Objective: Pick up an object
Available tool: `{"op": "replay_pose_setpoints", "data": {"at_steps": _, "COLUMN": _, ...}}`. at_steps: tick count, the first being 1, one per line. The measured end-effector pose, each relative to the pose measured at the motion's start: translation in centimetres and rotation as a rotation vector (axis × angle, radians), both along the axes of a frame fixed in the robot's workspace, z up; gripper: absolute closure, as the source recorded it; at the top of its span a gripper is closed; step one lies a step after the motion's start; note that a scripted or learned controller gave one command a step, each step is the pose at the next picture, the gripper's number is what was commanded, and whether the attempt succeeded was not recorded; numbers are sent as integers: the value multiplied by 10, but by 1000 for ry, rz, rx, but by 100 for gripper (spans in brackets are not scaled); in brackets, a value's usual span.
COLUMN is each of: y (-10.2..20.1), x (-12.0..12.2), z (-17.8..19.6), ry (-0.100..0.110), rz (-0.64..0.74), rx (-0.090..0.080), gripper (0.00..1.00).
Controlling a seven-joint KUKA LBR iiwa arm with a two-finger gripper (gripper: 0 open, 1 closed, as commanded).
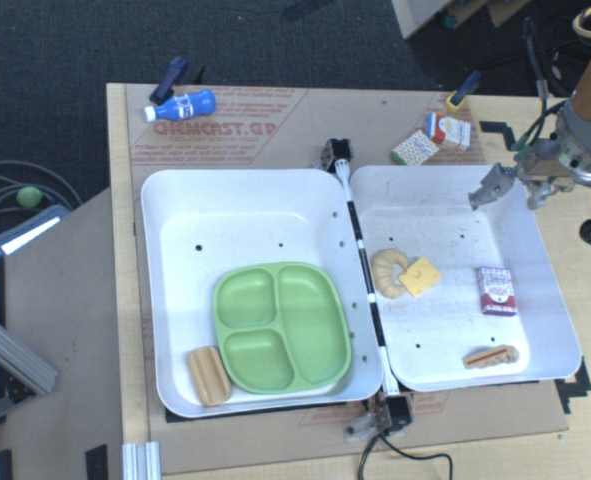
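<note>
A: Left to right, quick. Far left on the table [125, 268], top edge: a blue-and-white bottle [180, 105] lying on its side, outside the bins.

B: Left bin [175, 208]?

A: Green divided plate [280, 326], three compartments, sits in the near half. A tan bread-like slab [208, 375] lies just beside the plate's near-left corner, touching or almost touching it.

B: Between the bins?

A: Black clips at the far end [336, 152] and the near end [392, 411] of the seam where the bins meet.

B: Right bin [445, 183]?

A: Pale bagel-like ring [388, 271] near the left wall, and a yellow wedge [421, 277] touching its right side. Further right, a small red-and-white packet [496, 290], well apart from those. Toward the near edge, a hot-dog-like piece [491, 356]. Any of these could be the pick; all lie flat on the bin floor.

B: Behind that bin?

A: Two small boxes [432, 140] on the table, close together.

B: Pincer?

A: Pincer [512, 184] hangs over the right bin's far-right corner, arm entering from the right. Fingers look spread wide, nothing between them. It's well apart from every item in the bin.
</note>
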State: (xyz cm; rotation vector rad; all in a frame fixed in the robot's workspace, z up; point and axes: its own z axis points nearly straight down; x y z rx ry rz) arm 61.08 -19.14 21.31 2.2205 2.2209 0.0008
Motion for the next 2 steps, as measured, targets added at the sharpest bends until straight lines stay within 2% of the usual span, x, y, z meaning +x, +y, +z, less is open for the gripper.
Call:
{"op": "replay_pose_setpoints", "data": {"at_steps": 1, "y": 74, "x": -27, "z": -56, "ry": 4, "rz": 2, "rx": 2, "gripper": 0}}
{"op": "replay_pose_setpoints", "data": {"at_steps": 2, "y": 87, "x": -54, "z": -129, "ry": 1, "rz": -1, "rx": -1, "gripper": 0}}
